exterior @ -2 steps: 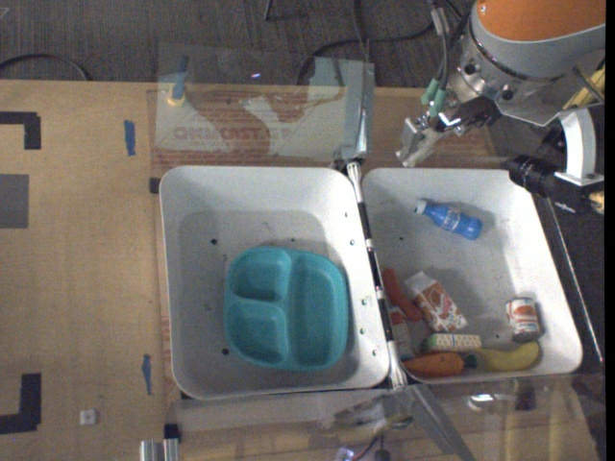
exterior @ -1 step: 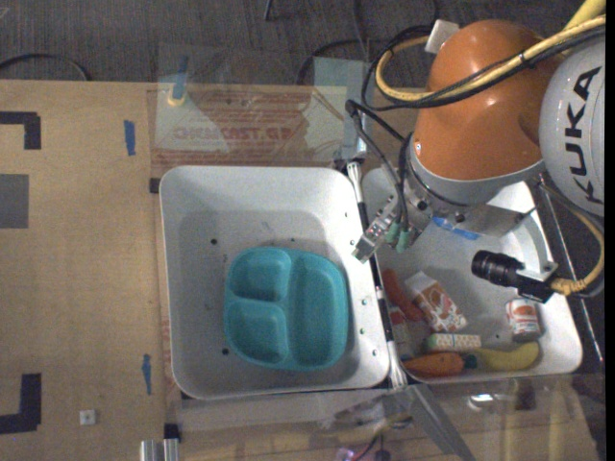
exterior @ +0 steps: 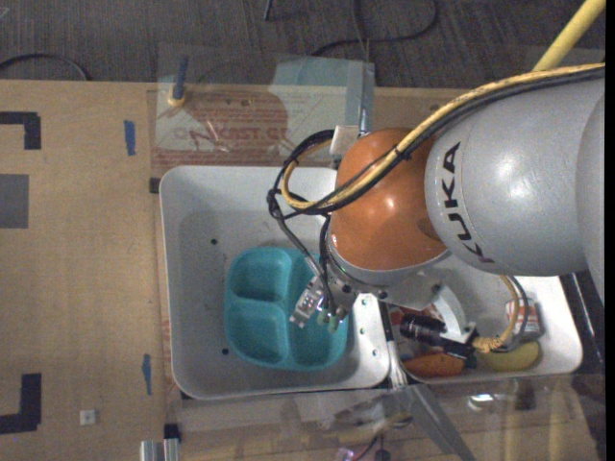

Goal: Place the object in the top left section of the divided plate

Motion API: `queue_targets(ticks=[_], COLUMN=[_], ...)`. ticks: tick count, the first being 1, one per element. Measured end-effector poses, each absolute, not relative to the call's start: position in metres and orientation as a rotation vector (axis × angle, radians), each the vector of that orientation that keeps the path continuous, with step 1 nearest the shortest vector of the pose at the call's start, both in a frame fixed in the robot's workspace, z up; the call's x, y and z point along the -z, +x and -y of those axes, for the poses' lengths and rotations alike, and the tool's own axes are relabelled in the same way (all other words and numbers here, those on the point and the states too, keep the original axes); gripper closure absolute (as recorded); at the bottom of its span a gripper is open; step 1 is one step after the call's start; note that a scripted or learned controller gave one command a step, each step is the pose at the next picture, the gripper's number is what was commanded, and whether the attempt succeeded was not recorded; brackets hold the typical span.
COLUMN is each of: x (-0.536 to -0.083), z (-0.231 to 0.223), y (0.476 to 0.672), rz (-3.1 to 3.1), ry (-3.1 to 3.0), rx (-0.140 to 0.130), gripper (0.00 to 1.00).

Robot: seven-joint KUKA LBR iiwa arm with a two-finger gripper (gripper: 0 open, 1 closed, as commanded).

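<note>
Gripper (exterior: pixel 322 307) is being held over the right side of the teal divided plate (exterior: pixel 255 336), frame centre. Whether the object is being gripped there cannot be told. Upper-left section (exterior: pixel 258 279) is lying bare, so placement is being judged pending.

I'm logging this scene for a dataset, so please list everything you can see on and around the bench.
left bin: one, white, on the bench
right bin: one, white, beside the left one
divided plate: one, teal, in the left bin
banana-like thing: one, yellow, in the right bin
orange thing: one, orange-red, in the right bin
tape strips: two, blue, on the bench left of the bins
arm: one, grey with an orange band, reaching from the right
gripper: one, over the plate's right side
</note>
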State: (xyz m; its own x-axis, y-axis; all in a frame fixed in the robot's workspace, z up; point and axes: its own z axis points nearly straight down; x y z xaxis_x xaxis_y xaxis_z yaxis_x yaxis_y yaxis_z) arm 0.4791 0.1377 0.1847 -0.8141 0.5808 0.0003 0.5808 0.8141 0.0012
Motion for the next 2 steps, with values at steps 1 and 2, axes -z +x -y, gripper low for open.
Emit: queue_targets(ticks=[1, 2], x=[-0.360, -0.281], z=[-0.121, -0.159], y=[0.536, 0.479], rz=[-3.050, -3.095], ry=[0.725, 0.535], rx=[-0.004, -0.002], gripper=[1.00, 1.00])
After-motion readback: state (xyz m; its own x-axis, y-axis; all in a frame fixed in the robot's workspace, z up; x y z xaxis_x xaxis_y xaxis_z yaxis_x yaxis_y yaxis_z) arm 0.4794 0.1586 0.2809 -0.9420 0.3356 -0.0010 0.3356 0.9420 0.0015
